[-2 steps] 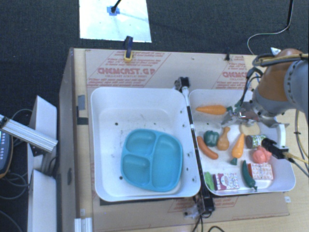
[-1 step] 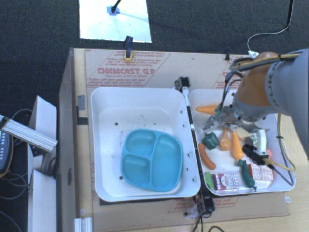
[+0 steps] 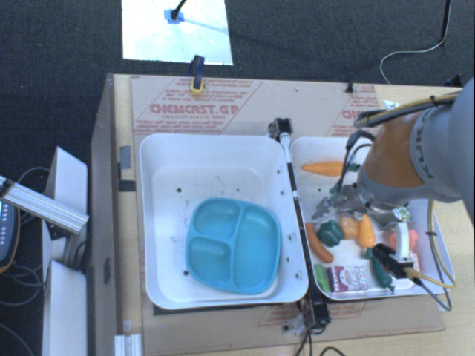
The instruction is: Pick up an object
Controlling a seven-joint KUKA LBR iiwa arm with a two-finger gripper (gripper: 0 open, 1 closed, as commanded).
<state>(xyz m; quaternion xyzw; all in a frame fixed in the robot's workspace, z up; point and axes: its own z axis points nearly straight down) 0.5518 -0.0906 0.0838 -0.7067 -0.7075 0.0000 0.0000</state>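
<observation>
- The surface [image 3: 223, 99] carries two shallow white bins side by side: the left bin [image 3: 159, 162] in the middle of the frame, the right bin [image 3: 306, 154] toward the right edge.
- A blue divided plate [image 3: 234, 245] lies in the lower half of the left bin.
- The grey arm [image 3: 438, 154] with its orange band [image 3: 392, 154] reaches in from the right, over the right bin.
- The claw [image 3: 334, 202] hangs low over the middle of the right bin; whether it is released or clenched cannot be told, and nothing is seen between its tips.
- Objects lie in the right bin: an orange carrot [image 3: 322, 168] near the top, a green piece [image 3: 329, 233] and an orange piece [image 3: 366, 231] just below the claw, a longer orange piece [image 3: 319, 245] along the left wall.
- A small printed packet [image 3: 347, 278] lies at the bin's lower edge.
</observation>
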